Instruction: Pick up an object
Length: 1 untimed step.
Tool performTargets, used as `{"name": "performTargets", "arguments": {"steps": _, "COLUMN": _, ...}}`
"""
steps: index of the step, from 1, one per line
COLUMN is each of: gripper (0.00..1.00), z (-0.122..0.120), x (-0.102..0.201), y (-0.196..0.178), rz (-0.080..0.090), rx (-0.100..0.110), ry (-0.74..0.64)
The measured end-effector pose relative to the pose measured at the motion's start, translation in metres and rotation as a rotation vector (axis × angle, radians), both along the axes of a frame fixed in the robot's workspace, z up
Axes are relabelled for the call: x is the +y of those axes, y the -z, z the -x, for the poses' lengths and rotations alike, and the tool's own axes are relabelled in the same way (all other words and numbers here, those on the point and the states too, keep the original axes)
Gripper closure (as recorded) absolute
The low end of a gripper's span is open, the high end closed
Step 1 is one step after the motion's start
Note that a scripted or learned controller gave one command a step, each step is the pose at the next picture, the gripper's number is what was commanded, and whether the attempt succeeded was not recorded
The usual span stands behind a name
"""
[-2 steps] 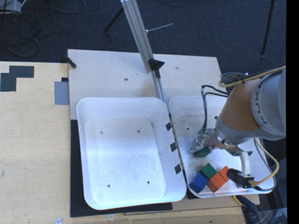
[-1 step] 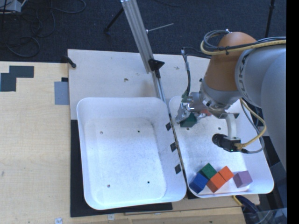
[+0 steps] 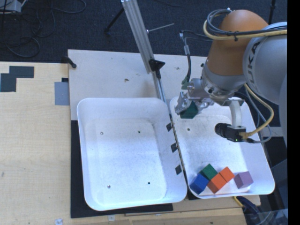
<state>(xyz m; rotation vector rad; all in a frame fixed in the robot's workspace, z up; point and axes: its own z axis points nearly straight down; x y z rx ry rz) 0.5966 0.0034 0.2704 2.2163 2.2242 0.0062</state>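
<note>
Grey arm (image 3: pixel 267 64) with orange band (image 3: pixel 232 41), yellow and black cables looped alongside.

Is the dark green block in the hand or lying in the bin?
In the hand: the green block sits between its fingers, above the right bin.

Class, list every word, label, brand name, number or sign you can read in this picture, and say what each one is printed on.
"UK": dark letters running down the grey arm, cut off by its curve; the rest is hidden.
No other text is legible: the two white bins, the coloured blocks and the gripper carry no visible writing.
</note>
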Motion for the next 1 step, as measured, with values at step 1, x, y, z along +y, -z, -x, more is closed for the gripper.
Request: {"name": "performTargets", "arguments": {"steps": 1, "gripper": 1.00, "z": -0.0333, "x": 0.0443, "y": 0.0437, "rz": 0.001, "rx": 0.010, "ry": 0.001}}
